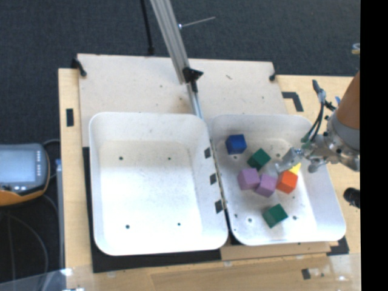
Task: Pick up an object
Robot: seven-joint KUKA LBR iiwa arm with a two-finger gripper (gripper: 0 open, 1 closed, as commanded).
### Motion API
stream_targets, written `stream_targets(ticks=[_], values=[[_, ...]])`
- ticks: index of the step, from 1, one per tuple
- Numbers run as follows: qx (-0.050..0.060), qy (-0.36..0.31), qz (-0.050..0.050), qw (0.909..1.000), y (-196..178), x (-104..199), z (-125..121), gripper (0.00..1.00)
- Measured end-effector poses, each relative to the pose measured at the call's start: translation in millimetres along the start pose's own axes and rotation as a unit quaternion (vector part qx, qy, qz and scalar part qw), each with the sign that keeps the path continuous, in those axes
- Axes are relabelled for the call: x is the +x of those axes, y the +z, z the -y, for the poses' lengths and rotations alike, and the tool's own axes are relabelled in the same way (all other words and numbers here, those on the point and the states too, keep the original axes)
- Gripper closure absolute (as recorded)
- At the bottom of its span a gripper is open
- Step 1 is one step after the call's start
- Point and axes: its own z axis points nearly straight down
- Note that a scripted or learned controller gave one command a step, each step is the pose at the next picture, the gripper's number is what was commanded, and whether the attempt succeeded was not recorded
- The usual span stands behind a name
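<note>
The gripper hangs over the small orange foam cube in the shallow white right bin on the desk; its opening cannot be told. Advise centring squarely over that cube, clear of the adjoining purple cube, before closing. Count: two purple, two green, one blue, one orange.

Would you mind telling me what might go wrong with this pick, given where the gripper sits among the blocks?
1. The gripper is right above the orange block, which touches a purple block; closing could catch both or knock one aside.
2. The orange block lies near the right bin's wall, so a nudge may wedge it there.
</note>
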Motion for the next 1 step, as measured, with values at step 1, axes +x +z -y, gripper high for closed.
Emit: stream_targets(ticks=[1], values=[[-0.002,0.001,0.001,1.0000,-11.2,-1.6,-0.7,1.00]])
